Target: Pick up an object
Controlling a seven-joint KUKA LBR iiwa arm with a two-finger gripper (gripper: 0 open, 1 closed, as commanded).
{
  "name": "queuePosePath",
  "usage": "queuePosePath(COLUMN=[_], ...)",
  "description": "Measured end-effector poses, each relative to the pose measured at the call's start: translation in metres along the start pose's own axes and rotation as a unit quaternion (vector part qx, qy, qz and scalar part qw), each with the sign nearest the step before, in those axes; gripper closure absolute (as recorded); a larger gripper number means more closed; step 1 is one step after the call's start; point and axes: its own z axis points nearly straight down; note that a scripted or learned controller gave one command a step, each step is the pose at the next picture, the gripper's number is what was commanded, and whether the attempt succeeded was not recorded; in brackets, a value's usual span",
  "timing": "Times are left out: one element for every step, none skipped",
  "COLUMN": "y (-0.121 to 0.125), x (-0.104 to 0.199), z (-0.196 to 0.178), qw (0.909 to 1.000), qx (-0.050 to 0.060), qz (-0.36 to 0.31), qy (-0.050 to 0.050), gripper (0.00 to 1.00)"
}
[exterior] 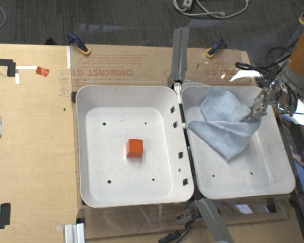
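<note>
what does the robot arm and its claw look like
At the right edge, an orange band tops a grey wrist. Black cables loop beside it. The claw is slim, shiny metal with thin fingers, reaching over the grey cloth.

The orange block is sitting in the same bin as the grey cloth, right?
No. The camera view shows the orange block alone in the left bin, while the grey cloth lies in the right bin, by the claw.
</note>
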Motion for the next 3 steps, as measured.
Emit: queuePosePath(y=[-0.033,-0.029,-0.025], x=[-0.003,-0.011,-0.019], z=[0.051,0.046,0.024], qw=[0.9878,0.9309,0.9137], qx=[0.0,-0.001,-0.001], qz=[-0.155,-0.365,-0.406], qy=[0.001,-0.001,0.0], gripper=[1.0,1.0,1.0])
